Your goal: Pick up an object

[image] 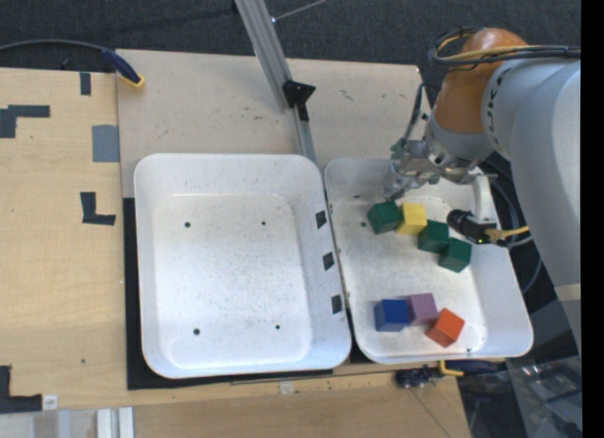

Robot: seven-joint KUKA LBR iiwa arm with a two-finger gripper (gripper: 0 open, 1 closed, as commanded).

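You are looking down on a pale wooden worktop (pixel 57 238) holding two white bins. The left bin (pixel 231 176) sits beside the right bin (pixel 500 332), which carries coloured blocks. The pincer (pixel 408 177) hovers near the green block (pixel 384 217) and yellow block (pixel 412 218); its spread cannot be told.

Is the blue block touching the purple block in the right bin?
Touching. The camera view shows the blue block pressed side by side against the purple block, no gap between.
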